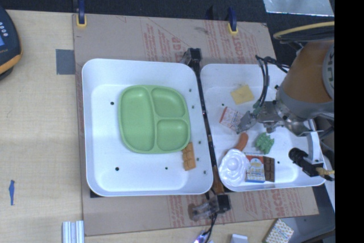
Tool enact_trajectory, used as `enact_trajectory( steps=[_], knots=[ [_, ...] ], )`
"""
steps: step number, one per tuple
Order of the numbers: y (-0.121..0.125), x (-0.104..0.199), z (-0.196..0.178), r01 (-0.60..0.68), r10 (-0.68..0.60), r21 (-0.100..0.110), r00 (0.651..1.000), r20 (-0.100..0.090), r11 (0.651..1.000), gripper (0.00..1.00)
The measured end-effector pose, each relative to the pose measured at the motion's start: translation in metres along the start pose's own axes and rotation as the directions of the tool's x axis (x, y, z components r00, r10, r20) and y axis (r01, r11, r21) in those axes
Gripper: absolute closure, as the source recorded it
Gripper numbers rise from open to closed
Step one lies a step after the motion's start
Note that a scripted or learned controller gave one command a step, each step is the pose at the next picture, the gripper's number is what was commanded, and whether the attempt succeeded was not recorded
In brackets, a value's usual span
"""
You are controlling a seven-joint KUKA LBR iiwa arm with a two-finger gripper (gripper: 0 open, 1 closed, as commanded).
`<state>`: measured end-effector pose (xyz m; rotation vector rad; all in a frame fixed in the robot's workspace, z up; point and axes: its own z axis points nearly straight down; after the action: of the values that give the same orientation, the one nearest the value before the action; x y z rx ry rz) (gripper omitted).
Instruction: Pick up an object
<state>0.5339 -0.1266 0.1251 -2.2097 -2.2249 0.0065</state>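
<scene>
The claw [248, 122] hangs low inside the right bin [216, 85], and whether it is wide or narrow cannot be told, because the metal parts blur together. It is just beside a red-and-white packet [230, 117] and just above an orange sausage-like piece [243, 140], so one of these two seems to be the thing of the task; nothing is seen between its tips.

From largest to smallest, the bench [40, 122] carries a cardboard sheet [142, 37], and on this sheet stand the left bin [96, 173] and the right bin side by side. The left bin holds a green tray [153, 118] and, near its right wall, a small brown biscuit [188, 157]. In the right bin lie a white lid [234, 168], a dark snack pack [261, 169], a yellow slice [242, 94] and a green toy [264, 142].

What could go wrong: the things in the right bin lie close together, so the claw may push the flat packet away and not grip it, or it may catch two pieces at once. The green toy and the white lid are near the sausage and may stand in the way.
</scene>
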Motion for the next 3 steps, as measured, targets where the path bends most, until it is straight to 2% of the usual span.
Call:
enact_trajectory(
  steps=[1,2,3],
  knots=[
    [0.003,0.026,0.035,0.001,-0.001,0.000,1.000,-0.001,1.000,0.00],
    [-0.020,0.026,0.034,-0.002,0.002,0.001,1.000,0.000,1.000,0.00],
    [-0.008,0.026,0.033,0.000,0.000,-0.005,1.000,0.002,1.000,0.00]
  ],
)
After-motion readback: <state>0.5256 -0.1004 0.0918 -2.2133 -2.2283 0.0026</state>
